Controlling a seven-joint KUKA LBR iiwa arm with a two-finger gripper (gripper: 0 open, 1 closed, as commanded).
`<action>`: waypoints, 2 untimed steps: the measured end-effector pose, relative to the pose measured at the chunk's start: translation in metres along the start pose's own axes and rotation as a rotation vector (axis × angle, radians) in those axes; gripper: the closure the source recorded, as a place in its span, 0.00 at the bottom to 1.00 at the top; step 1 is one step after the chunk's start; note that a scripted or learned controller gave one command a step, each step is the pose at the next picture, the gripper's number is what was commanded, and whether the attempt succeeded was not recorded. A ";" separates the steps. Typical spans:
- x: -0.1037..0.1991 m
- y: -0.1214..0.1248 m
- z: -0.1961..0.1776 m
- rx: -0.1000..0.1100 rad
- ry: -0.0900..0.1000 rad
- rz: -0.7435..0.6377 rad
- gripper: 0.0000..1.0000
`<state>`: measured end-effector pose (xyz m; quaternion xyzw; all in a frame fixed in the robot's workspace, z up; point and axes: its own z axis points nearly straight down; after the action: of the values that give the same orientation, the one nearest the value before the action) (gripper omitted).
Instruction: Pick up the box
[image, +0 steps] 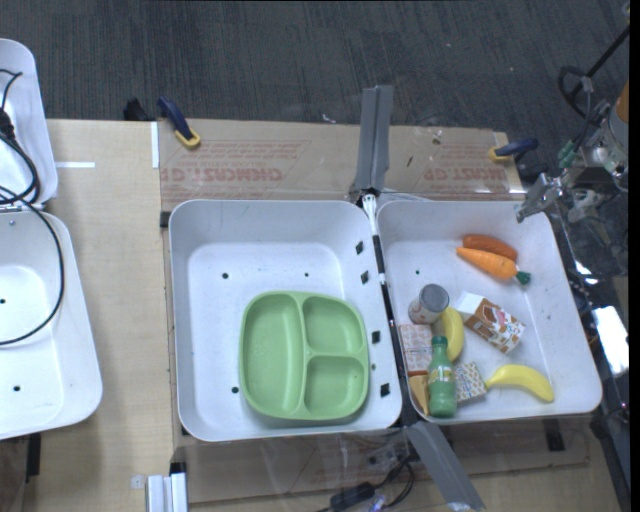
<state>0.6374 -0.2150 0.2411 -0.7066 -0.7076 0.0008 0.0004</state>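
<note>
The box (495, 325) is seen lying tilted in the right bin (560, 250), just beside the banana (452, 333) and below the two carrots (490, 258). The end effector (548, 195) is seen near the bin's upper right corner, well apart from the box; its state cannot be told.

Gripper (545, 195) sits over right bin's (560, 250) far rim. Below it: open floor, then two carrots (488, 255). Box (494, 325) lies beyond them, hemmed by banana (520, 379) on its near side, can (433, 300) and bottle (441, 377) leftward. Top access free.
</note>
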 end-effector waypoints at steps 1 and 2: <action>0.023 -0.065 0.133 0.002 0.000 0.258 0.00; 0.055 -0.002 0.149 -0.001 -0.001 0.048 0.00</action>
<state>0.6346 -0.1598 0.0917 -0.7235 -0.6904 0.0008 0.0000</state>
